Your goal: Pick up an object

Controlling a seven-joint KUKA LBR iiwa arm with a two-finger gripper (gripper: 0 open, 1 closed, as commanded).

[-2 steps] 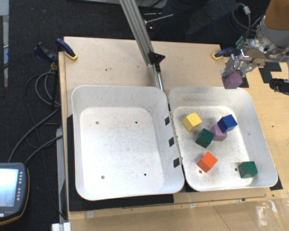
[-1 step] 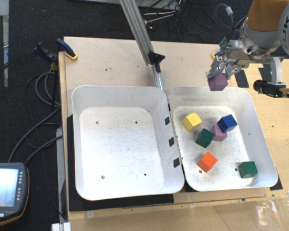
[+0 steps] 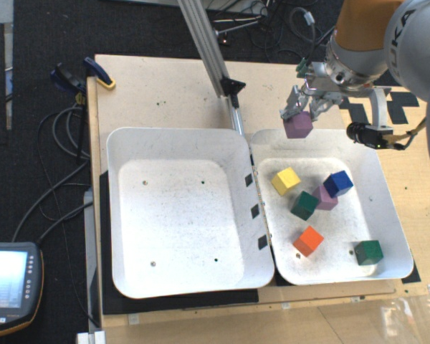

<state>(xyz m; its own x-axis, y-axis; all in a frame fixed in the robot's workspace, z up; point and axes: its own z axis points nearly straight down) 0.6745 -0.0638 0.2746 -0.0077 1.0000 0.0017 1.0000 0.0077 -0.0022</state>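
Purple cube (image 3: 298, 126) clamped in end effector (image 3: 299, 115), top hidden by fingers.

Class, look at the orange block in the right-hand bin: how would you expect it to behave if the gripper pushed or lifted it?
The orange block looks like a rigid cube, so it would probably slide, not roll. Its flat faces should suit a two-finger pinch. It sits apart from its neighbours, so a push likely disturbs nothing.
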